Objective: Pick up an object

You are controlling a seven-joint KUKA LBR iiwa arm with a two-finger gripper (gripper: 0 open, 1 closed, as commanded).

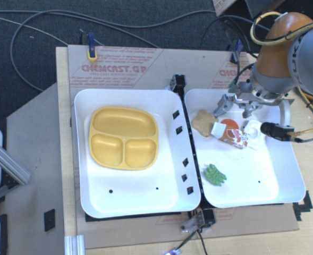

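Well, nothing is lifted yet, as we read it; the gripper (234, 109) hangs over the right bin (262, 163) toward its twelve o'clock, fingers spread apart with nothing between them; just below, at its six o'clock, lies the red-and-white packet (231, 133), our likeliest target; descending, closing and raising are all left to do. Crowding the packet we have a tan piece (202, 123) at its nine o'clock and a white lump (252, 128) at three, both touching or nearly so; a green toy (215, 175) sits apart at seven; the yellow plate (123, 137) rests in the left bin (145, 190).
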